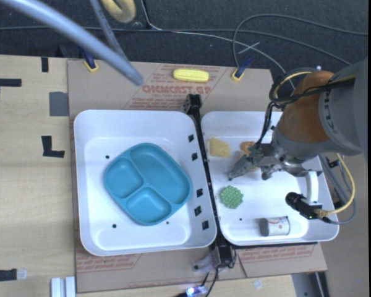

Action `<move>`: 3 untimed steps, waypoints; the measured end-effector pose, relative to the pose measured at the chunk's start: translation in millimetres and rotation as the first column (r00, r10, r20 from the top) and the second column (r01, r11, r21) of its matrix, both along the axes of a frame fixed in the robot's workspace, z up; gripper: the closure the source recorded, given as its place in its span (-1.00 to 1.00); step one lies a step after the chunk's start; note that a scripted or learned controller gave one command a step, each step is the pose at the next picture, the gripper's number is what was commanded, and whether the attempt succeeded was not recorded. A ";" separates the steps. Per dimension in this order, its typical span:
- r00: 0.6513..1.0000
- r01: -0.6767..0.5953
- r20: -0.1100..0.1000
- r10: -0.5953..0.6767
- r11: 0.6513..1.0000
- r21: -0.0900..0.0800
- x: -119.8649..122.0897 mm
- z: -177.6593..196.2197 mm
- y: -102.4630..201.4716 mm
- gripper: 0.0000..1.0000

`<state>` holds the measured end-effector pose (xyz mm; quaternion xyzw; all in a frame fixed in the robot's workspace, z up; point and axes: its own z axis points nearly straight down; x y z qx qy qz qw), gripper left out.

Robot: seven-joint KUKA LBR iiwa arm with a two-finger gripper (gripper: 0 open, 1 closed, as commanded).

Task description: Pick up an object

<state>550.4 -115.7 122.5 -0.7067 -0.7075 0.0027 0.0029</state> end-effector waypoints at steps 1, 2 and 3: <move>1.000 -0.002 0.004 0.002 1.000 0.000 1.3 13.6 0.5 1.00; 1.000 0.000 0.011 0.000 1.000 -0.001 8.0 61.0 -6.2 1.00; 1.000 0.000 0.009 0.000 1.000 -0.001 8.6 89.2 -6.1 1.00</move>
